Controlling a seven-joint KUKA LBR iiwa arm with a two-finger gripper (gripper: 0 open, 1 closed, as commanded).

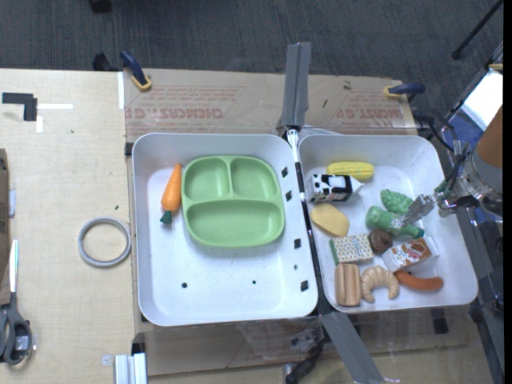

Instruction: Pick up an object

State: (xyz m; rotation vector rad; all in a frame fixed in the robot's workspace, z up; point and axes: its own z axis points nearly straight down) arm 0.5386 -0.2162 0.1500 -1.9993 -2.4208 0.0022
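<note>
- Reaching in from the right, the grey arm brings its pincer low over the right bin, right at the green toy vegetables.
- Whether the pincer's tips are apart or together cannot be told; nothing is seen clamped between them.
- The right bin holds a crowd of toy foods: a corn cob near the far wall, a black-and-white cow figure just in front of it, and a pale yellow potato-like piece below that.
- Nearer the front lie a checkered cracker, a hot dog bun, a croissant, a red sausage and a small printed packet, packed close together.
- A dark brown round piece sits between the cracker and the green vegetables.
- The left bin carries a green divided plate with a toy carrot just beside its left edge.
- On the surface to the left lie a tape ring and scissors.
</note>
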